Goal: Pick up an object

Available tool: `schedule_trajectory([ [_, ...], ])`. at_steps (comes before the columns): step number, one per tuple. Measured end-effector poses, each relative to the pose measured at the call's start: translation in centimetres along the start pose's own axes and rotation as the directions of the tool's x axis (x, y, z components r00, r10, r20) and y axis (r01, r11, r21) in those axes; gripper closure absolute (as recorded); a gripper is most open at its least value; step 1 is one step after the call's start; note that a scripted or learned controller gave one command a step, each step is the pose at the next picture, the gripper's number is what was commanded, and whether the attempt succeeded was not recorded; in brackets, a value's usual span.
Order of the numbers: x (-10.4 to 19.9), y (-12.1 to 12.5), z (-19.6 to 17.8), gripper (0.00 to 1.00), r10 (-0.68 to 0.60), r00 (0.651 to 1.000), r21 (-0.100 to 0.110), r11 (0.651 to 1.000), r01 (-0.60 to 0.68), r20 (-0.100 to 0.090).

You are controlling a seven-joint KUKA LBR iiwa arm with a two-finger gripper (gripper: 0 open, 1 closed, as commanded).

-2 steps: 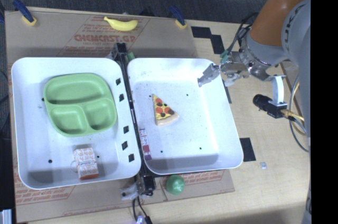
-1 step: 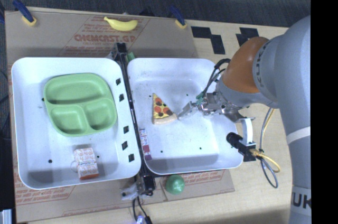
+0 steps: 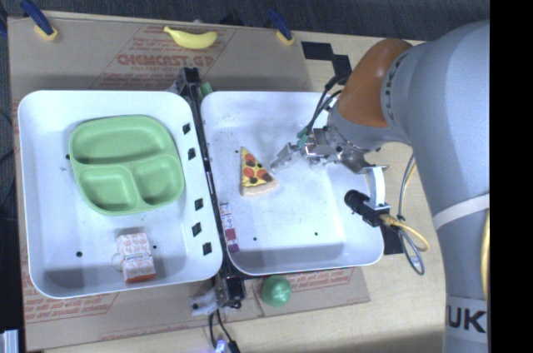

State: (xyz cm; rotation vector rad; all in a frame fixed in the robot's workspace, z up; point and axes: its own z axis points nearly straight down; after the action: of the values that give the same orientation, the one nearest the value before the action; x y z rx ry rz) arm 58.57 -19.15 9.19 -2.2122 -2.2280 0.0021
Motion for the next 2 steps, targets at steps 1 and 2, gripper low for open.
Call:
schedule_trajectory([
  [1,0.02,0.03,-1.03,1.00,-0.003,1.000,0.001,1.000,0.003,0.000],
  [2,0.01,0.02,-1.02,0.00,-0.003,1.000,0.001,1.000,0.003,0.000],
])
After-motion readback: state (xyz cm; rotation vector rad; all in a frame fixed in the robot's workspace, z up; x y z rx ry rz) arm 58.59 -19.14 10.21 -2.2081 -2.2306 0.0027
